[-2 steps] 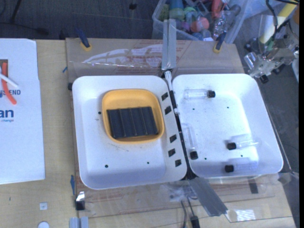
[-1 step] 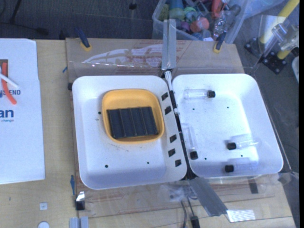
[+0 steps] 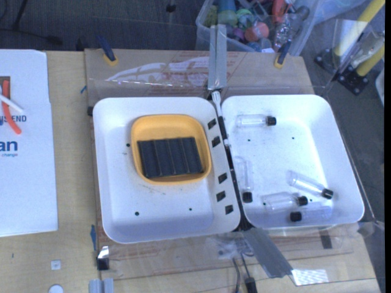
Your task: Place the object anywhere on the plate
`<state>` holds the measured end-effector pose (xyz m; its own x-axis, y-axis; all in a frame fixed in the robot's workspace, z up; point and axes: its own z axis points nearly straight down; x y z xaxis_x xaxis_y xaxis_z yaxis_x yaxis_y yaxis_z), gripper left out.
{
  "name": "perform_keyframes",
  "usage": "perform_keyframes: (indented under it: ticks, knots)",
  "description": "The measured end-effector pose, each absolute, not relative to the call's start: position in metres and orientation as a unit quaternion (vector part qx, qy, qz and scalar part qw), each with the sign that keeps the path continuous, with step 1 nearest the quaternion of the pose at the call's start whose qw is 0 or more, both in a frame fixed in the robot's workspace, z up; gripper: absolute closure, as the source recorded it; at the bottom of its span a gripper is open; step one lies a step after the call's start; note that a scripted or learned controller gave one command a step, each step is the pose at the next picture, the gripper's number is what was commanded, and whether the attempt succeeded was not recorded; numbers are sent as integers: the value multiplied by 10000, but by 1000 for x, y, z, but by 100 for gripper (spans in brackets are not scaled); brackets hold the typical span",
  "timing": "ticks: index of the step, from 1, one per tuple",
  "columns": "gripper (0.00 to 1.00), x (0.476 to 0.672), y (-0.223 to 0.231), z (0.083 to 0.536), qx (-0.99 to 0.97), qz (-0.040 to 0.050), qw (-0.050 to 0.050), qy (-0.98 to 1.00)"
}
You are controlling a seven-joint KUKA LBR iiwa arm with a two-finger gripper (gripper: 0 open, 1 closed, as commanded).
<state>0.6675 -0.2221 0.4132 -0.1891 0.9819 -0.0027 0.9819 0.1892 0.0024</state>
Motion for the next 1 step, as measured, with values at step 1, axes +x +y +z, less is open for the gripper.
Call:
perform_keyframes:
  ticks: [1]
  knots:
    - [0,668,-221,333,5319,2,0,8468]
